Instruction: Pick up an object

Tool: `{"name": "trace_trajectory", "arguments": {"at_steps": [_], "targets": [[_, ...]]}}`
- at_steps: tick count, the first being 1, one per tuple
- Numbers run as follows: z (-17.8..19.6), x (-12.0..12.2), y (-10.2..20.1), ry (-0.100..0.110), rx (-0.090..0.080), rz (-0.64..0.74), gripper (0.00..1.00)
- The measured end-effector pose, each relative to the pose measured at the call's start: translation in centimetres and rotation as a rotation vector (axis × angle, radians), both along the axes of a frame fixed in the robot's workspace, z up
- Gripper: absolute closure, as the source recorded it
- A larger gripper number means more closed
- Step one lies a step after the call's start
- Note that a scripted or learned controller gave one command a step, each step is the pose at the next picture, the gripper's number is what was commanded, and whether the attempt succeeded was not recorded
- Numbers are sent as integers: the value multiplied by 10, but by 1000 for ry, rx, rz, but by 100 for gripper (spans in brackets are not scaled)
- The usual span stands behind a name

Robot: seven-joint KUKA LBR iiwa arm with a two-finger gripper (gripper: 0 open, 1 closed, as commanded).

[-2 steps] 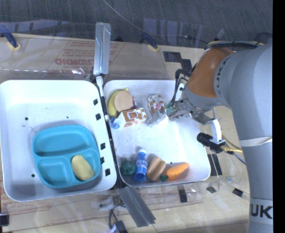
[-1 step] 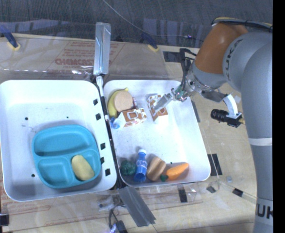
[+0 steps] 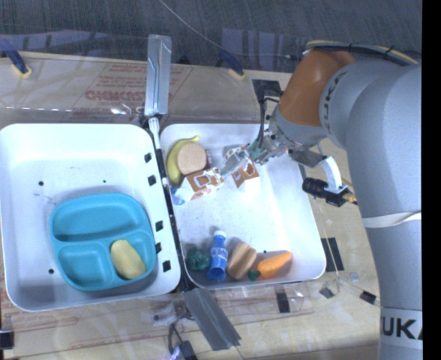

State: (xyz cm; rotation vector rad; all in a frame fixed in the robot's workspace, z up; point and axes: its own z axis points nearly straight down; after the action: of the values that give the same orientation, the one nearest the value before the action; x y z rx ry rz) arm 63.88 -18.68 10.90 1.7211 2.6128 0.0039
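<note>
My gripper (image 3: 244, 158) hangs low in the upper middle of the right bin (image 3: 295, 223), coming in from the right under the orange wrist band. Directly beneath and touching it in the view is a small brown and white piece (image 3: 245, 175). A similar brown and white box (image 3: 204, 182) lies just to its left. Further left, a yellow banana (image 3: 172, 162) curves around a round brown bun (image 3: 193, 158). Whether anything is held cannot be made out.
Along the right bin's front wall lie a green item (image 3: 199, 259), a blue bottle (image 3: 218, 255), a tan bread piece (image 3: 241, 259) and an orange carrot (image 3: 275, 263). The left bin (image 3: 25, 163) holds a blue divided tray (image 3: 93, 227) with a yellow lemon-like fruit (image 3: 128, 259).
</note>
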Motion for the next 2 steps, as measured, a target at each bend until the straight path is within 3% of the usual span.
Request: {"name": "trace_trajectory", "arguments": {"at_steps": [1,2], "targets": [[5,-1,2,6,2,5,100],[-11,-13,-4,0,10,-284,100]]}}
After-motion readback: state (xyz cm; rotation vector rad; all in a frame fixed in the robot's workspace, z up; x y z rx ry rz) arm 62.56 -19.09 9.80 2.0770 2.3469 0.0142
